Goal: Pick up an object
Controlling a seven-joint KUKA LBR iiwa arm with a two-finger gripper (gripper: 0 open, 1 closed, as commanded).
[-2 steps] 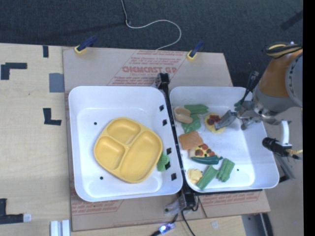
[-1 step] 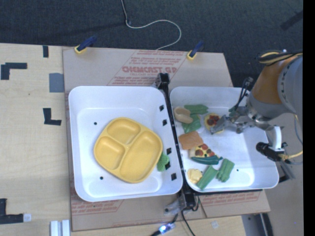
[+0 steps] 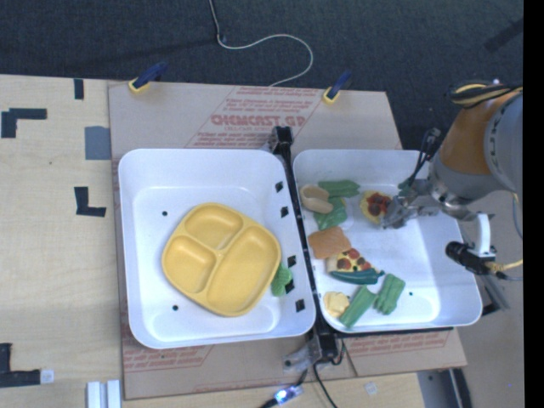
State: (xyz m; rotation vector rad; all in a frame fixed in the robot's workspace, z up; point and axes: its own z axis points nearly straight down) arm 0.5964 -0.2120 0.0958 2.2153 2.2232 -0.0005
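- The gripper (image 3: 396, 214) is hanging low in the right bin (image 3: 425, 313), just right of the small yellow-and-red toy food (image 3: 374, 204); from where I'm standing I cannot tell how the claw is set, or whether it is touching anything.
- That yellow-and-red toy food is sitting near the bin's far wall, and it looks to me like the likely pick: light, stiff plastic, probably a bit slick, so a pinch across its narrow middle would seem best.
- Left of that toy, a tan piece (image 3: 316, 198) and a green bean pod (image 3: 338, 188) are lying close together, with another green piece (image 3: 331, 219) just nearer.
- Nearer still from the toy, a brown toast slice (image 3: 329, 242), a pizza slice (image 3: 350, 262) and more green vegetables (image 3: 374, 296) are crowding the floor.
- In the left bin (image 3: 144, 228), a yellow divided plate (image 3: 221, 257) is resting, well apart from the toy.
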